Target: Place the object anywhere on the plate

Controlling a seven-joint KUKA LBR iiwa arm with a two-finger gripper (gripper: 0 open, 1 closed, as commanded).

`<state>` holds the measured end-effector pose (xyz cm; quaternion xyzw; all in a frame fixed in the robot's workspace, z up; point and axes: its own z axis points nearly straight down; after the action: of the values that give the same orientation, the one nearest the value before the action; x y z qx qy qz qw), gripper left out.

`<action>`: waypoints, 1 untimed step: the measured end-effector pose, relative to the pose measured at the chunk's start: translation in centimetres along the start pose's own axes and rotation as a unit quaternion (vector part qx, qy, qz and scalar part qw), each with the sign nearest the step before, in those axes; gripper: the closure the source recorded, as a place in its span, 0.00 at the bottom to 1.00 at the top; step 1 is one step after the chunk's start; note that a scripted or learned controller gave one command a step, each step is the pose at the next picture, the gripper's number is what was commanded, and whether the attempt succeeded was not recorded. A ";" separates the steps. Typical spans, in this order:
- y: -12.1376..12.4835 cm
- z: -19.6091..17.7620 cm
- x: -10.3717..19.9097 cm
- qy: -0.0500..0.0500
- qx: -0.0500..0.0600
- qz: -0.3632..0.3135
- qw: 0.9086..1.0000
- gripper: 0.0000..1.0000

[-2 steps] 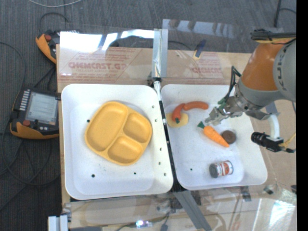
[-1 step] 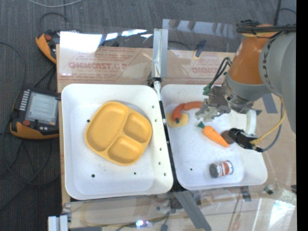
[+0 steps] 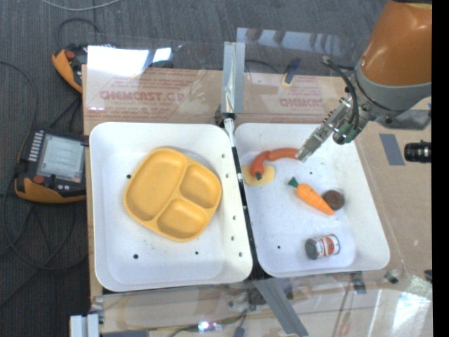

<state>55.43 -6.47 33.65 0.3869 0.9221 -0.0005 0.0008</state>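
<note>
A yellow divided plate [image 3: 174, 192] lies in the left bin [image 3: 112, 258]. In the right bin [image 3: 365, 237] an orange-red curved sausage-like piece [image 3: 270, 157] lies near the top left, beside a small yellow round piece [image 3: 255, 178]. My gripper [image 3: 306, 152] comes in from the upper right, its tip at the right end of that curved piece. Whether it touches the piece is unclear. A toy carrot [image 3: 311, 196], a dark brown round item [image 3: 334, 200] and a small can [image 3: 323, 246] lie further down in the right bin.
The bins meet at a raised middle ridge [image 3: 242, 202]. A handheld pendant [image 3: 52, 163] sits on the floor at left. Cardboard [image 3: 161, 97] and a clear panel stand behind the bins.
</note>
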 end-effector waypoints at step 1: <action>5.5 5.0 6.1 0.002 0.001 0.005 1.000 1.00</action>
<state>55.05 1.70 28.59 0.3914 0.9202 -0.0003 -0.0009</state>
